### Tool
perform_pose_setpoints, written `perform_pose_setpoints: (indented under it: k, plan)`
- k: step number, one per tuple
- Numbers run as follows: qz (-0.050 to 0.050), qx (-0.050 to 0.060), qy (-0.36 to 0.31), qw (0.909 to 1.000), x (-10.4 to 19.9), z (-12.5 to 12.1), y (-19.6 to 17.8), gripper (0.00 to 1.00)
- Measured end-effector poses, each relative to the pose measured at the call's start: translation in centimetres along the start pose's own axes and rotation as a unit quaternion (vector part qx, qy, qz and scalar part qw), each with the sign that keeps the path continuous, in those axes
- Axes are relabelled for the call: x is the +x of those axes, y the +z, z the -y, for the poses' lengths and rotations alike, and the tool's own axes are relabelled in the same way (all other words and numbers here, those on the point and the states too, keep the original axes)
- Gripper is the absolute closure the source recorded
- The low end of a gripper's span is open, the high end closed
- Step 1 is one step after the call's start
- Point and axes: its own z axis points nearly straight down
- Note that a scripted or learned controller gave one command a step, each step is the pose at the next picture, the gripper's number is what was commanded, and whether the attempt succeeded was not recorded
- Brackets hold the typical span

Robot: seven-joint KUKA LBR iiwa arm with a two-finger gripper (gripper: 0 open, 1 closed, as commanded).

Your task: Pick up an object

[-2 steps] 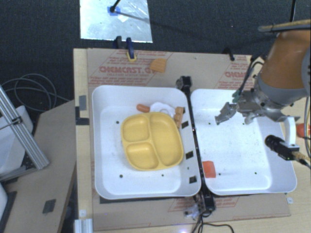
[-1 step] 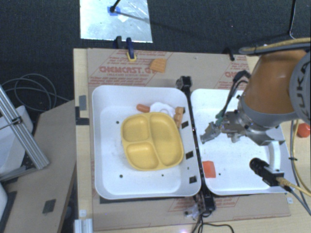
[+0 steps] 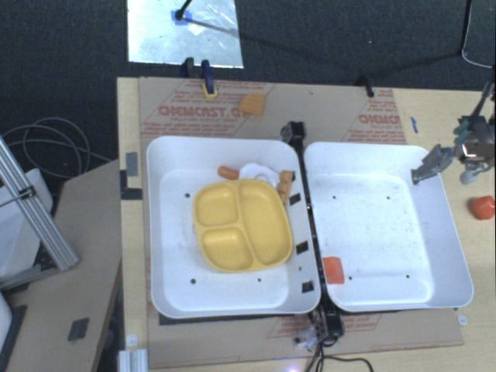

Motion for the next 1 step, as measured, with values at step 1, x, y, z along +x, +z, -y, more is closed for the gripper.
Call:
perform_pose_setpoints:
  k: [1]
  plan:
    - [-0.005, 0.008, -0.008, 0.9999, 9.79, 1.57, 5.76, 0.00]
